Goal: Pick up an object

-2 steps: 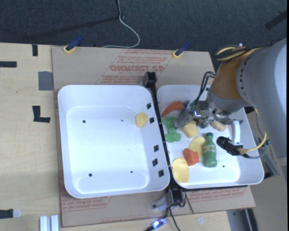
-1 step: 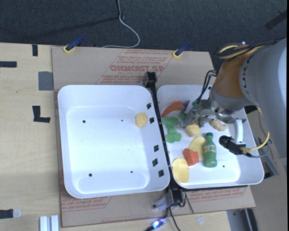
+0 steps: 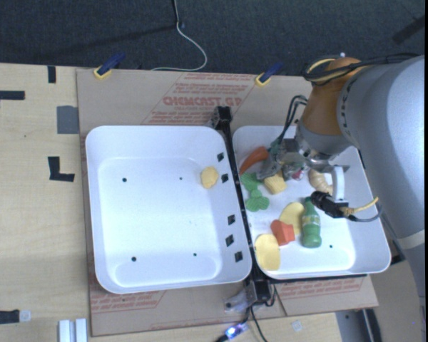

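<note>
The yellow block (image 3: pixel 275 184) is the toy I think I am going for, and it sits in the right bin (image 3: pixel 371 258), near the wall between the two bins. My end effector (image 3: pixel 289 164) is low over the top of that bin, just above the block. I cannot tell how it is set, because my own wrist hides it. I do not see any toy in it. An orange carrot (image 3: pixel 255 157) lies just beside it, and two green toys (image 3: pixel 254 193) lie just under the carrot. Lower down sit a red toy (image 3: pixel 282 231), a green bottle (image 3: pixel 311 229), a small yellow toy (image 3: pixel 292 213) and a big yellow toy (image 3: pixel 268 251). One more yellow toy (image 3: pixel 210 177) lies alone in the left bin (image 3: pixel 114 262). I think a lot could go wrong here. The toys are packed close, so I may bump the carrot or a green one and push the block away. I could grab two things at once, and one may drop. The block is near the wall, so I might hit the wall. A black cable (image 3: pixel 335 206) hangs from my wrist, and it could catch a toy.
</note>
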Available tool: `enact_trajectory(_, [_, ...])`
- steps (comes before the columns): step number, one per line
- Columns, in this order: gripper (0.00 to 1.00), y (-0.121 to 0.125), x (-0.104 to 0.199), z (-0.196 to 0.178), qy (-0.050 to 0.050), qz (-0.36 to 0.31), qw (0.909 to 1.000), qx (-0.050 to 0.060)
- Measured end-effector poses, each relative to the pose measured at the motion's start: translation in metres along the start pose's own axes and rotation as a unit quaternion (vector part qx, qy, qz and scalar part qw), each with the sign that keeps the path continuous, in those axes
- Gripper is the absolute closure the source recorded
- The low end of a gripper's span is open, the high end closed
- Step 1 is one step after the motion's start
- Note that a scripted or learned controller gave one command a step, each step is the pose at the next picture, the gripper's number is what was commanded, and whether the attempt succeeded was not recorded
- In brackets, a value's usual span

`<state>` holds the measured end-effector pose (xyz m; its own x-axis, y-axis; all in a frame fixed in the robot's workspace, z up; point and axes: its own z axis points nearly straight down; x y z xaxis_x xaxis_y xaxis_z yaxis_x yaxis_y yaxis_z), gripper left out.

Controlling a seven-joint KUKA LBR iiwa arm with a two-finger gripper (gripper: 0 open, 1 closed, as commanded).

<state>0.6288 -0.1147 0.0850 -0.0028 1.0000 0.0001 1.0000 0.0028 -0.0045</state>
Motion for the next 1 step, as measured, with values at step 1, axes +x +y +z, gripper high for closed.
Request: enact_trajectory(1, [1.0,0.0307,0.1048,-0.107,0.002,-0.005,1.0,-0.008])
